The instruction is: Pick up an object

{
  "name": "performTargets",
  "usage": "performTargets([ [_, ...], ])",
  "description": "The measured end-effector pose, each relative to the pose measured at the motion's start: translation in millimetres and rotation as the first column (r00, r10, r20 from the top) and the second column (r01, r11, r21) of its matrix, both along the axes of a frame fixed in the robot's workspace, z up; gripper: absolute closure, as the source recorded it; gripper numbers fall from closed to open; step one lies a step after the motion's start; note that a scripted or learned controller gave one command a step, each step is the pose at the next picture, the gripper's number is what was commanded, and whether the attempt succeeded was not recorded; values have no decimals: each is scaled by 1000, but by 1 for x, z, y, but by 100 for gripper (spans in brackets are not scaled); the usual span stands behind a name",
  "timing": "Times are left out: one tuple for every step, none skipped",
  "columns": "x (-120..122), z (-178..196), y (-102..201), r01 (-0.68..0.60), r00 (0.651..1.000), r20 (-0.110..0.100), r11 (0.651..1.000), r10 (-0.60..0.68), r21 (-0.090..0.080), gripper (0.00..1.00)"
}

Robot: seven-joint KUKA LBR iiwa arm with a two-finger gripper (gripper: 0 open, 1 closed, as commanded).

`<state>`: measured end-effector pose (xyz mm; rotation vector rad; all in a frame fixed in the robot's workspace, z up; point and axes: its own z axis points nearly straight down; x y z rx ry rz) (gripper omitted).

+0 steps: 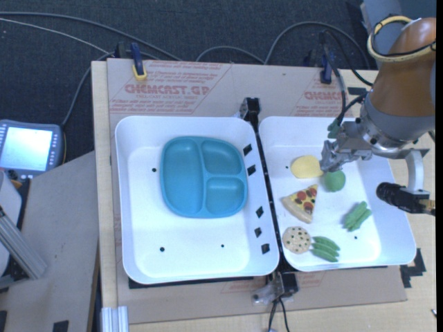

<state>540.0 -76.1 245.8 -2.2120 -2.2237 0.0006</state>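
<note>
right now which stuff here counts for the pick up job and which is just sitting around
Job:
gripper
green ball, right by the gripper
yellow piece
pizza slice
cookie
green beans
pea pod
right bin

Lying about:
blue divided plate
left bin
blue clamps
cables
handheld screen

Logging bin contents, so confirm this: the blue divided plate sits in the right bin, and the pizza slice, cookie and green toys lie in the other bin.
Wrong on one point: the camera view shows the blue divided plate in the left bin, not the right. The pizza slice, cookie and green toys lie in the other bin.
</note>
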Motion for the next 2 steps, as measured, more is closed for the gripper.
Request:
performTargets([
  [-4, -13, 56, 0, 1000, 0, 1000, 0, -1, 100],
  [-4, -19, 113, -2, 1000, 0, 1000, 2, 0, 100],
])
